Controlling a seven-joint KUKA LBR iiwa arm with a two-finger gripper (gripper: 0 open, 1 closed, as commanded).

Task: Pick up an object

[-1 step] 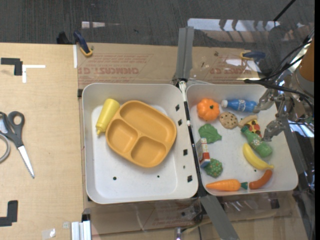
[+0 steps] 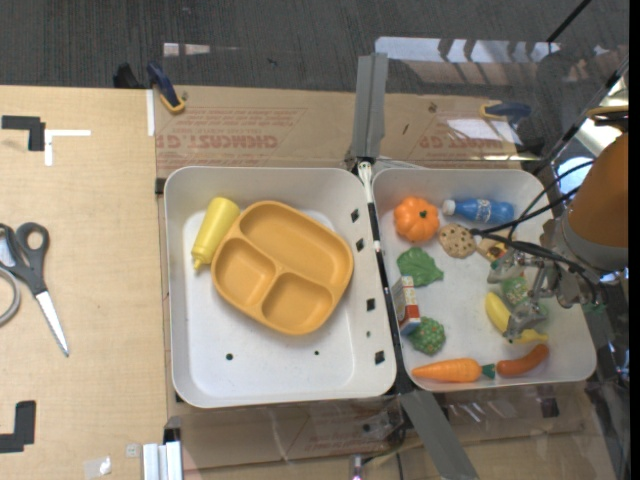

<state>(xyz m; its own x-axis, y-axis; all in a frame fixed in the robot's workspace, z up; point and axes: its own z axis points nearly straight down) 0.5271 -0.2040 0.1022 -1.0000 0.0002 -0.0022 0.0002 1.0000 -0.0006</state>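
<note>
The right bin [image 2: 470, 183] holds several toy foods: an orange pumpkin [image 2: 417, 219], a blue bottle [image 2: 483, 210], a cookie [image 2: 457, 240], a green lettuce leaf [image 2: 419, 267], a small carton [image 2: 407, 304], broccoli [image 2: 430, 335], a carrot [image 2: 449, 371], a yellow banana [image 2: 496, 312] and a red sausage [image 2: 522, 361]. My gripper [image 2: 521, 316] is low over the right side of this bin, just right of the banana and above the sausage. Cables and the wrist hide its tip.
The left bin [image 2: 200, 358] holds a yellow divided plate [image 2: 283, 265] and a yellow bottle [image 2: 213, 230] at its upper left. Scissors [image 2: 36, 276] lie on the bench far left. A metal divider [image 2: 368, 108] stands between the bins at the back.
</note>
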